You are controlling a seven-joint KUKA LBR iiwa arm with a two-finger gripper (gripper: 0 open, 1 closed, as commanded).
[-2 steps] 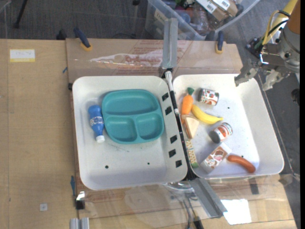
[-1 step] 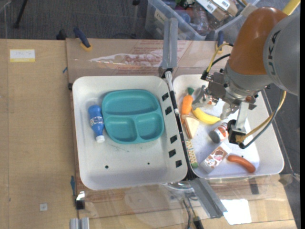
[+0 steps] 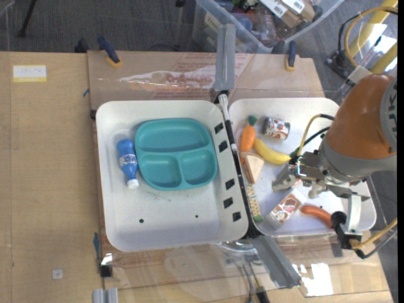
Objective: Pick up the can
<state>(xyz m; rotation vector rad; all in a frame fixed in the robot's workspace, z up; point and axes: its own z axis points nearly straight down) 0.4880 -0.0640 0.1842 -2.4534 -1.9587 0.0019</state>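
The small cylindrical metal can with a red-and-white label (image 3: 276, 128) is lying on its side near the far edge of the right-hand shallow white plastic bin (image 3: 328, 106), untouched, so the pick is not yet made. The grey two-finger gripper (image 3: 302, 177) is hanging lower in the same bin, well apart from the can, with its jaws spread wide and gripping nothing. By my reading, the whole of the grasp is left: moving across to the can, closing on it and lifting.

Between gripper and can a smooth curved yellow banana (image 3: 273, 152) is lying, with a glossy orange toy carrot (image 3: 248, 137) and a pale tan wedge-shaped block (image 3: 254, 166) just beside it. Nearer the front a small printed red-and-white carton (image 3: 285, 209) is resting, tilted, next to a slim orange-red pepper-like piece (image 3: 316, 214).

In the left white bin (image 3: 113, 232) a matte teal compartment plate (image 3: 175, 154) is sitting beside a blue bottle with a white cap (image 3: 127, 162).
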